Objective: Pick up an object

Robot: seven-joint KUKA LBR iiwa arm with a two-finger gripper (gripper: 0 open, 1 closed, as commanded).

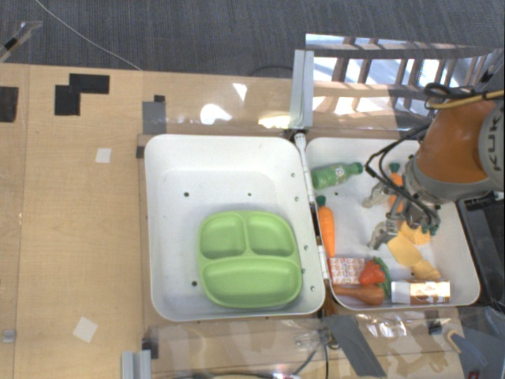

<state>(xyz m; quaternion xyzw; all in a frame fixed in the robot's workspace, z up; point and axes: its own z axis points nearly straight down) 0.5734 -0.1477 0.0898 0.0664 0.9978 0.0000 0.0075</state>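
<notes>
While the grey two-finger gripper [392,226] hovers low in the right white plastic bin [467,279], nothing's grabbed yet.
Fingers look spread apart just beside the yellow cheese-like wedge [403,248]; next it needs to drop and close on it, I reckon.

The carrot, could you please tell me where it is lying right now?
The carrot lies in the right bin, along its left wall, just below the green bottle and above the small red-and-white packet.

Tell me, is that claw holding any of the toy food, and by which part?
It cannot be told. The gripper hangs in the right bin just above a yellow cheese-like piece, but nothing clearly sits between its fingers.
</notes>
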